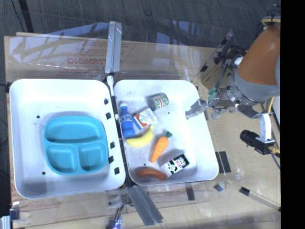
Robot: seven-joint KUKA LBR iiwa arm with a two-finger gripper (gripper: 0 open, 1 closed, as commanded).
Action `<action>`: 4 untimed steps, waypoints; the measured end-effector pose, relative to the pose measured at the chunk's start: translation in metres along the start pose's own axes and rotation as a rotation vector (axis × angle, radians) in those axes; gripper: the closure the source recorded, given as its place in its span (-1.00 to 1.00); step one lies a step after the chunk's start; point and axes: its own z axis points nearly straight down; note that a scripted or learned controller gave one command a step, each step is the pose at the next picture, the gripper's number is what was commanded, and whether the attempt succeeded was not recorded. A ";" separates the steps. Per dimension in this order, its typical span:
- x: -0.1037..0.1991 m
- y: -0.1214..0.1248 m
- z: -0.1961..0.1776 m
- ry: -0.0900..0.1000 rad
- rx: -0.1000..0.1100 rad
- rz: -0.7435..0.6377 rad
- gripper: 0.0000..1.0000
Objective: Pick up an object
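Two shallow white bins side by side on a pale wooden bench (167, 56), smooth plastic with rounded corners. Left bin (16, 128): one glossy blue tray (75, 144), soft-cornered, split into a long compartment at the back and two smaller ones in front.

Seven small things in the right bin (193, 144), all loose on its floor and none lifted:
- Squat can (158, 100), on its side near the back, greenish label, too small to read.
- Blue bottle (126, 121), against the left wall, white cap toward the back.
- Red-and-white carton (144, 119), just beside the bottle, print blurred.
- Yellow banana (140, 138), curved, touching the carton's front edge.
- Orange carrot (160, 147), tapered, green tuft at its upper end, right of the banana.
- Reddish-brown sausage (152, 174), lying along the front wall.
- Black-and-white box (177, 164), boxy and tilted, just right of the sausage.

Grey arm (257, 56) with its rounded orange band at the right, partly cut off by the edge. Claw (194, 109) at the right bin's right rim, apart from every item, nothing seen in it; dark metal against clutter, so spread or pressed together: cannot tell.
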 end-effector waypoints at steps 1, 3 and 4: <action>0.043 -0.039 0.157 0.002 0.002 -0.058 -1.00; 0.061 -0.022 0.181 0.002 0.004 -0.091 1.00; 0.124 0.070 0.058 -0.001 -0.002 -0.142 1.00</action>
